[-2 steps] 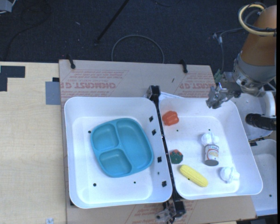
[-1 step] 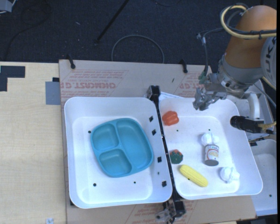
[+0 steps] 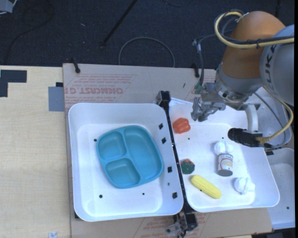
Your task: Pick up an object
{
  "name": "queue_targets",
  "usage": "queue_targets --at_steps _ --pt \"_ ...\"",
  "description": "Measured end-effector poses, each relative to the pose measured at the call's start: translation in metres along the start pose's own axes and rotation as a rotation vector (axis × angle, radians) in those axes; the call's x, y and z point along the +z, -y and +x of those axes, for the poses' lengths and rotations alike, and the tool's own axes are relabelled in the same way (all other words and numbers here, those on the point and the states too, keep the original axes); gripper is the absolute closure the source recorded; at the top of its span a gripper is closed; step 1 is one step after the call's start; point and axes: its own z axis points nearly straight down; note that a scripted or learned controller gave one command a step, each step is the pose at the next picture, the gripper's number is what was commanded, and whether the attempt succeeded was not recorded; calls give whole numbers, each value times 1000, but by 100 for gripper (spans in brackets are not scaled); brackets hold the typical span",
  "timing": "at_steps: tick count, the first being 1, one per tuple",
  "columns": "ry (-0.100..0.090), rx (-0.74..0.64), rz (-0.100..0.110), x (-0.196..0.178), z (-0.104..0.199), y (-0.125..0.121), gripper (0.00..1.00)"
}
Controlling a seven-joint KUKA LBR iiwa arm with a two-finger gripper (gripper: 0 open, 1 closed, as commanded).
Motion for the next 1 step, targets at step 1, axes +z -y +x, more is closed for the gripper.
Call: queue_targets --at_steps 1 --pt "0 -1 0 -1 48 7 100"
